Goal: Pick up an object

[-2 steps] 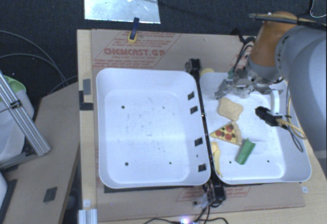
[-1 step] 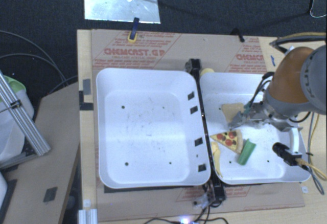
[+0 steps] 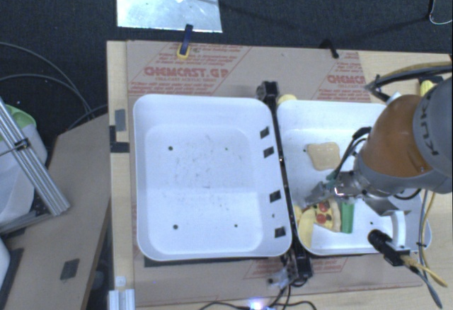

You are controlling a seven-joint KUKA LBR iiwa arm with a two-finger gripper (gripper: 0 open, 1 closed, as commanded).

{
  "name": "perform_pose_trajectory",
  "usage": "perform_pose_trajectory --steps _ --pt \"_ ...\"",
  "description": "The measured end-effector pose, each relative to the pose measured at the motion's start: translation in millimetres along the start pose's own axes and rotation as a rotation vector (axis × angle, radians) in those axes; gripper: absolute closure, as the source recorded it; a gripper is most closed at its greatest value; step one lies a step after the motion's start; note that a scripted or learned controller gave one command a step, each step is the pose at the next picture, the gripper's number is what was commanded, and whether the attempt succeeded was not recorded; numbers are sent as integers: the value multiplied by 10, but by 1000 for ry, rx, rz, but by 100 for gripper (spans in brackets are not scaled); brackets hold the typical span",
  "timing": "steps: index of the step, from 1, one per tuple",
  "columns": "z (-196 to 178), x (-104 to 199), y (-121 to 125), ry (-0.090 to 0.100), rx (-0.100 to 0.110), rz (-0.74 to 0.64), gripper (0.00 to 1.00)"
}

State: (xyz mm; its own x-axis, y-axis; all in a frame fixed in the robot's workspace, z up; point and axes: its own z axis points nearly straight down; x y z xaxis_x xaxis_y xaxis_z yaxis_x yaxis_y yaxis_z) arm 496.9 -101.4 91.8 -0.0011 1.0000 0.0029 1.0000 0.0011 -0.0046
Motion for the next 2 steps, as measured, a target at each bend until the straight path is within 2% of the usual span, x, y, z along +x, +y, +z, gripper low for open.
perform_pose_trajectory --steps 1,2 --pt "-112 -22 46 -3 -10 0 100" --pt "-276 103 481 -4 -10 -5 100"
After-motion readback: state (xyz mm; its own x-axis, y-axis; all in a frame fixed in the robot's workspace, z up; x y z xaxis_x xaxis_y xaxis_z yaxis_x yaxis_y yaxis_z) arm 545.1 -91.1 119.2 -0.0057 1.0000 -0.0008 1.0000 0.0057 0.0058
